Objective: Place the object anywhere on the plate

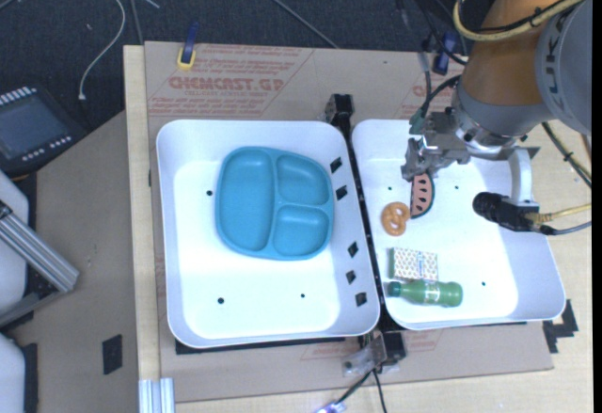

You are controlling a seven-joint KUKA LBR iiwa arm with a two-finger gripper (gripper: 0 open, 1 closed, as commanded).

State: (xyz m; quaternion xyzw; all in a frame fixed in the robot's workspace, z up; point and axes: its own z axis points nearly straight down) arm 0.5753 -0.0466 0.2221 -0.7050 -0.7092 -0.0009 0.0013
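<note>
The table [254,68] carries two white bins side by side. The left bin [188,242] holds a blue divided plate [273,202], which has nothing on it. The right bin [527,279] holds the loose items: a pretzel [395,218], a small patterned packet [415,263], a green bottle [428,292] lying on its side, and a red and dark slice-shaped piece [423,195].

Step in hand, as judged: the pick-up, with delivery to the plate not yet begun. The arm [513,54] stands over the right bin and its hand [422,160] sits directly above the slice-shaped piece, whose upper end meets the fingers. The hand appears narrow, but whether it truly grips the piece cannot be told; the piece may merely lie beneath it.

Next move calls for a confirmed grip, a clean lift above the bin walls, then travel left across the divider [346,204] to the plate.
</note>
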